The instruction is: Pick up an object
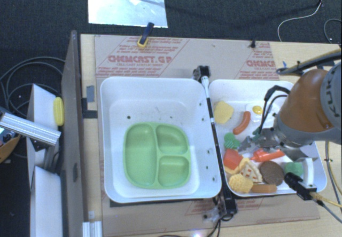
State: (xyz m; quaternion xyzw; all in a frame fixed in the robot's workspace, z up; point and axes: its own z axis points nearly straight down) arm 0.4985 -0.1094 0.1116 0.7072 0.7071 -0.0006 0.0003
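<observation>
While the arm (310,105) reached in from the right, it hung low over the right bin (235,87), with its orange band sitting above the pile of toy food. The jaws (251,142) were down in the clutter near the middle of that bin, but honestly I couldn't tell whether they were spread or pinching anything, too much grey metal and shadow there. Right by them was a green leafy piece (232,140), a red-orange chunk (232,159) just below it, and an orange carrot-looking thing (269,154) poking out beside the wrist. Further up the bin lay a yellow piece (223,111), a little sausage (242,121) tilted next to it, and a fried egg (256,109). Along the near edge were a corn cob (240,182), a waffle-ish wedge (249,169) and a brown round patty (271,173). The left bin (155,92) held a green divided tray (157,155). Both bins sat side by side on the worktop (176,57).
</observation>
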